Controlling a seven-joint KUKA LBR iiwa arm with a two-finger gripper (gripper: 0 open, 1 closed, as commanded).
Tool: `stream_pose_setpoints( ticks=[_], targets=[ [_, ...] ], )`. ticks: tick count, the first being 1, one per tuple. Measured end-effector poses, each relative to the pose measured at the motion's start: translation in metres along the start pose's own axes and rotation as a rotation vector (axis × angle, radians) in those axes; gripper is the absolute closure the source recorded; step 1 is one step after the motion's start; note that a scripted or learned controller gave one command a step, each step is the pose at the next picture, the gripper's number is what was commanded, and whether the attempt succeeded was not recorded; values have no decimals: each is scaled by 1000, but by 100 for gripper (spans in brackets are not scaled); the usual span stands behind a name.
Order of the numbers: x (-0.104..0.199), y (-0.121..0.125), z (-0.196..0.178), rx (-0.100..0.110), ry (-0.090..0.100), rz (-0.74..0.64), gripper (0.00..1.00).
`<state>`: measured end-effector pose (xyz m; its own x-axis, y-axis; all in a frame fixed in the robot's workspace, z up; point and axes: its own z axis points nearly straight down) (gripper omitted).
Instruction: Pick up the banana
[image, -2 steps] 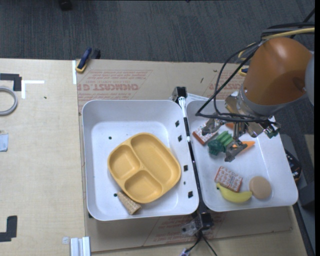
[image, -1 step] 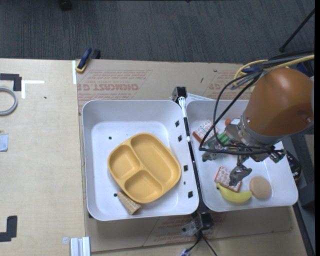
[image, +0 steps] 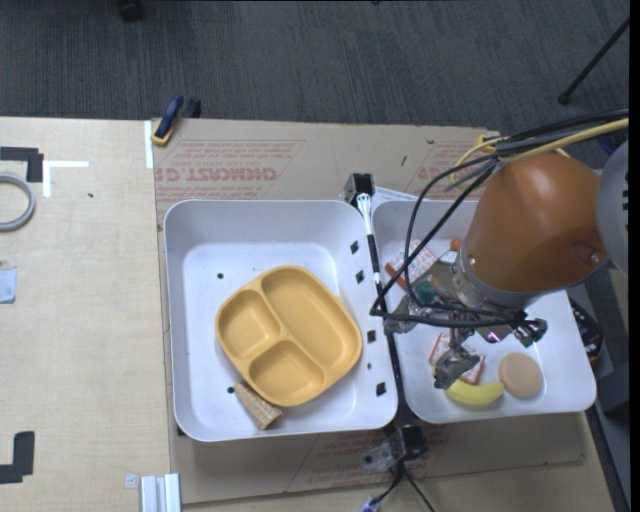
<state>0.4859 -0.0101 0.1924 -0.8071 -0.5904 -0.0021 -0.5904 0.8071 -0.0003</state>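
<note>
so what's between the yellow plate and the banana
In the camera view, the left bin's right wall and the right bin's left wall lie between the yellow plate and the banana, then bare white floor.

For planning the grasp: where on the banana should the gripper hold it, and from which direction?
Probably the banana's middle, from above, closing across its narrow width. It lies flat and lengthwise along the right bin's front wall, with the gripper over its left end and a round tan item near its right.

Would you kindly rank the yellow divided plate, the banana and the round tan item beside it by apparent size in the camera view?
1. Yellow divided plate, by far the largest.
2. Banana, partly hidden by the end effector.
3. Round tan item, near the banana in size, so that order is unsure.
</note>
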Motion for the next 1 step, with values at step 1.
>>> stream_pose_setpoints(
  ticks=[1],
  targets=[
    [-18,23,-26,2,-3,-308,0]
  ],
)
